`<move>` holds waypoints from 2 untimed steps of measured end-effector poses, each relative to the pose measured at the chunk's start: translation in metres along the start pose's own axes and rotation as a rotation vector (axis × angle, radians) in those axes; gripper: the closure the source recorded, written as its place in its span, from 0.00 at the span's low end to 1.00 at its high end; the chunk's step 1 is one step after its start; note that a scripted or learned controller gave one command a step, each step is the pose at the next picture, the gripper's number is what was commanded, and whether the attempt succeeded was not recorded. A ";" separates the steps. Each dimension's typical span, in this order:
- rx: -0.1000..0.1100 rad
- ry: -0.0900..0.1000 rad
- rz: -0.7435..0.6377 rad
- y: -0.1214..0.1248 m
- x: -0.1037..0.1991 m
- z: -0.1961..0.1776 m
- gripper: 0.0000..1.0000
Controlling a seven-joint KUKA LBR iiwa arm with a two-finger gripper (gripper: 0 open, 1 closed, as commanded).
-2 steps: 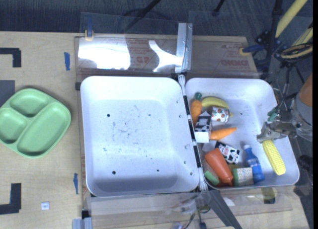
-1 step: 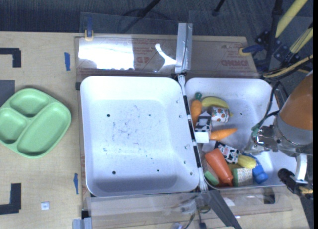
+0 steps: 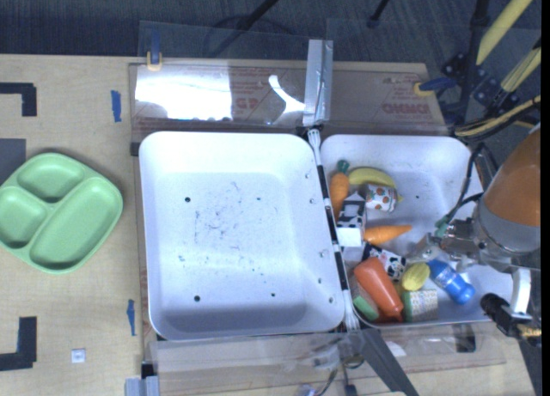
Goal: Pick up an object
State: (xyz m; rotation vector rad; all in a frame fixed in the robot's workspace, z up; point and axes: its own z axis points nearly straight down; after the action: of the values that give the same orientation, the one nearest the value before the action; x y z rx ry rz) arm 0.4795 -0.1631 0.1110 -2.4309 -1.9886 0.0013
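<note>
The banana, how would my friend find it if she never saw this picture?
Start at the right white bin, the one full of toys. Go to its far left part, near the wall between the two bins. The banana lies there, right of an upright orange carrot. It is the only curved, bright yellow thing there; the yellow lemon nearer the front is round.

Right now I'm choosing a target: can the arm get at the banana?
Probably yes. The banana lies at the back of the right bin, uncovered, beside a carrot; the arm hangs over that bin.
</note>
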 end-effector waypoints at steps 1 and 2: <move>-0.009 -0.003 -0.346 0.009 -0.034 0.025 0.00; -0.011 -0.003 -0.344 0.010 -0.034 0.015 1.00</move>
State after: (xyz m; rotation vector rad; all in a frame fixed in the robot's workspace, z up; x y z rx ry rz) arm 0.4829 -0.1985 0.0955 -2.0614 -2.3831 -0.0065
